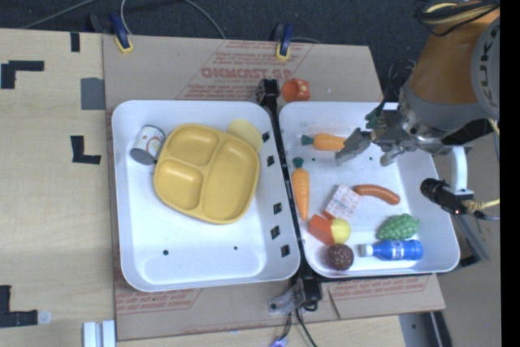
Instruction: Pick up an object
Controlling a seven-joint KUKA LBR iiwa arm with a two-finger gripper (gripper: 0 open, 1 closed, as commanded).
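My gripper (371, 152) hangs over the upper part of the right bin (443, 211), open, with nothing between its fingers. One dark fingertip (349, 150) is just right of a small carrot (327, 142). Below it lie a red sausage (375, 193) and a white packet (343, 199). A longer carrot (301, 191) rests by the bin's left wall. Toward the front are a red piece (318, 227), a yellow fruit (340, 232), a dark plum (340, 257), a green bunch (398, 225) and a blue bottle (398, 250).
The left bin (195, 264) holds a yellow divided plate (207, 172), a small can (148, 144) and a pale yellow piece (244, 131). A red tomato (296, 89) sits at the divider's far end. The arm's orange body (451, 53) fills the right side.
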